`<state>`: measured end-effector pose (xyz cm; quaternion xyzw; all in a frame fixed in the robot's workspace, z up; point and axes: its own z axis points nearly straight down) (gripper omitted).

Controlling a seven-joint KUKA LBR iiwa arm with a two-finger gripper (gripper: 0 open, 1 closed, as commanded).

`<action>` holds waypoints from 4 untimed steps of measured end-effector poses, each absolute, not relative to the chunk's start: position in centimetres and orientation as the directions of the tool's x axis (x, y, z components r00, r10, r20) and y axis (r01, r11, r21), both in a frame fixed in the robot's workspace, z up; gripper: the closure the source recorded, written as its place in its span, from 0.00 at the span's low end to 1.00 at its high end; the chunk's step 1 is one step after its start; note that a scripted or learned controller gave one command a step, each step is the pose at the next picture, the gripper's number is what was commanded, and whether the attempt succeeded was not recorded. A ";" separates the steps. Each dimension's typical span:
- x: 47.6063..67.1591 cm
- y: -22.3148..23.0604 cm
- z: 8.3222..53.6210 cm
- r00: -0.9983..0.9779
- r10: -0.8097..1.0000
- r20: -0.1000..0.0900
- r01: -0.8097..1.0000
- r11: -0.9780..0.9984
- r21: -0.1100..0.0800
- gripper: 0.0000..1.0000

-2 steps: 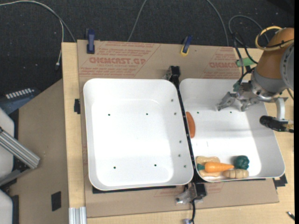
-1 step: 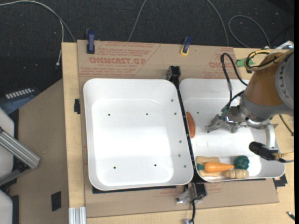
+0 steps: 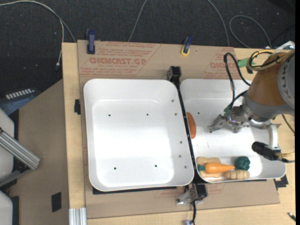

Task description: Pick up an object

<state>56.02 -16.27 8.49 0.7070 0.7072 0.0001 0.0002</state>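
A: How far along are you?

B: Not far. Your gripper (image 3: 220, 123) hangs over the right bin (image 3: 211, 90), fingers spread, pinching nothing.

A: And the objects?

B: Carrot (image 3: 218, 168) and the rest lie at the near wall, unpicked.

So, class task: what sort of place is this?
Probably a robotics lab test bench. Two white bins sit on a clamped board, cables trail over dark carpet, and a grey arm's claw hangs above toy food such as a carrot.
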 end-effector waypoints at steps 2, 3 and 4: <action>54.9 -17.7 8.5 0.000 1.000 0.000 1.000 0.000 0.000 0.00; 53.7 -17.7 9.5 0.000 1.000 0.000 1.000 0.000 0.001 0.00; 51.2 -18.5 8.4 0.001 1.000 0.000 1.000 -0.001 -0.001 0.00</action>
